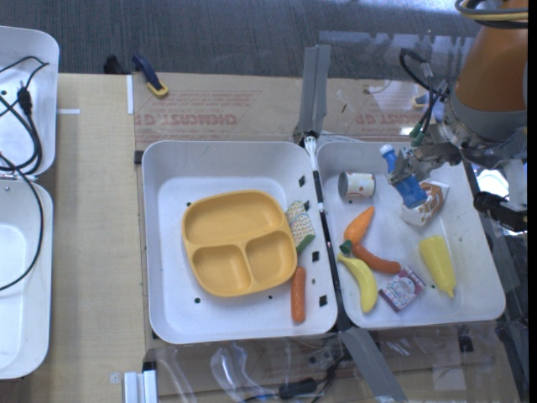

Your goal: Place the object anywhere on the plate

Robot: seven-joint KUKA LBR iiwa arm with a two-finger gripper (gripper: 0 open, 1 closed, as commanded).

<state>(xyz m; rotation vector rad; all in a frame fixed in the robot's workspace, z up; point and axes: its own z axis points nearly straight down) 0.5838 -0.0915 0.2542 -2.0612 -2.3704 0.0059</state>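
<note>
Yellow three-compartment plastic plate

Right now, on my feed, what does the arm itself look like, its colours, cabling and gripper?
The arm is a rounded grey body with a broad orange band above the wrist. Black cables loop alongside the wrist. The gripper has blue parts with a small white tip, on a dark metal mount.
</note>
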